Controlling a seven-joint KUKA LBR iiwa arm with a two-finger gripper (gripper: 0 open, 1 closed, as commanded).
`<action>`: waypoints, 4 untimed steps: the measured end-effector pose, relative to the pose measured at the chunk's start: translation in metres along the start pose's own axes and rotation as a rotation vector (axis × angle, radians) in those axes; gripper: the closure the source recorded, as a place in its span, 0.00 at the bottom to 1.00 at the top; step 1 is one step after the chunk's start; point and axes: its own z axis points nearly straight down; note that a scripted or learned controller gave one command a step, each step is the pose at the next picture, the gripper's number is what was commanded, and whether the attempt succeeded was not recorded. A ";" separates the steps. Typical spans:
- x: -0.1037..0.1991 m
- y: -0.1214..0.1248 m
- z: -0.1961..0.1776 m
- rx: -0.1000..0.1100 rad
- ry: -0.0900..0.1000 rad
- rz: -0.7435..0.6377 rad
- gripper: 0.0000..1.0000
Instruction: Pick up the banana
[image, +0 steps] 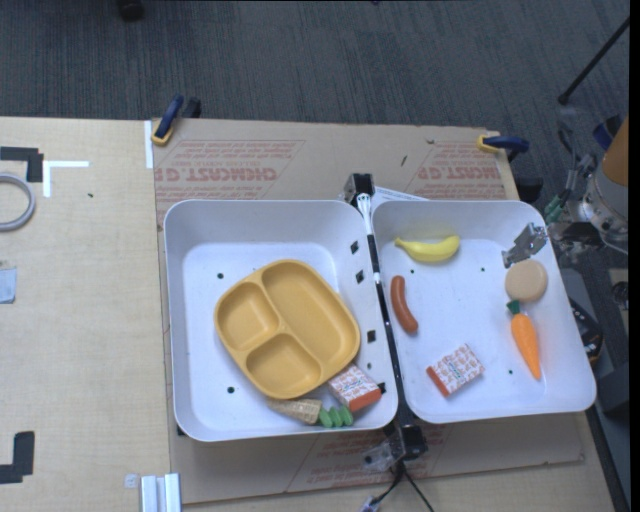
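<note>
In the right bin (570, 395) a red sausage (404, 304), a small printed carton (456, 369), a carrot (526, 343) and a pale round item (527, 282) lie apart from one another, while the left bin (190, 330) holds a yellow divided plate (287, 328) with small food pieces by its near edge. The banana (428, 248), yellow, short and curved, lies near the right bin's far wall, just beyond the sausage, with nothing on it. The claw (524, 244) sits at that bin's far right corner just beyond the round item, well apart from the banana; whether it is spread or closed I cannot tell.
</note>
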 end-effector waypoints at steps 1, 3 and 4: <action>0.069 0.073 0.065 0.000 0.000 0.058 0.00; 0.101 0.074 0.098 0.013 0.001 -0.104 1.00; 0.124 0.076 -0.067 -0.001 -0.001 -0.255 1.00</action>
